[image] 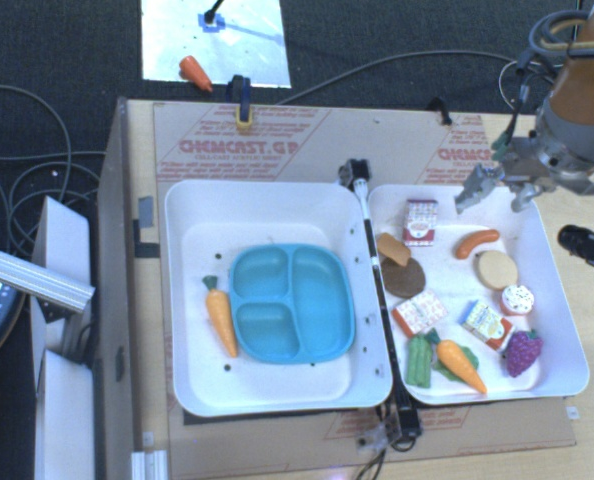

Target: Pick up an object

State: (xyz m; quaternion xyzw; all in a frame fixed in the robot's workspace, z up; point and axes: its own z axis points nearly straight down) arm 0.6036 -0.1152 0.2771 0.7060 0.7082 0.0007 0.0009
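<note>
The sausage (476, 242) is, in my judgement, the most likely thing to be picked, because it lies closest to the gripper (498, 190); it rests on the floor of the right bin (562, 298), in the far part, near the back wall. Its long axis runs from lower left to upper right in the camera view, a little tilted. The gripper hangs above the far rim of this bin, and the sausage lies just toward the near side and slightly left of the point between the fingers. The two fingers stand apart, one to the left and one to the right, and nothing is between them. So the coming move probably needs a short travel toward the near side and then down, with the fingers closing across the short width of the sausage. Just beside the sausage is a round beige cookie (497, 269), and to its left stands a small red and white carton (420, 221), a little apart. Further toward the near side lie a cupcake (517, 299), purple grapes (522, 351) and a carrot (461, 363). The left bin (192, 268) holds a blue divided plate (292, 303) and a second carrot (220, 318) beside it.
</note>
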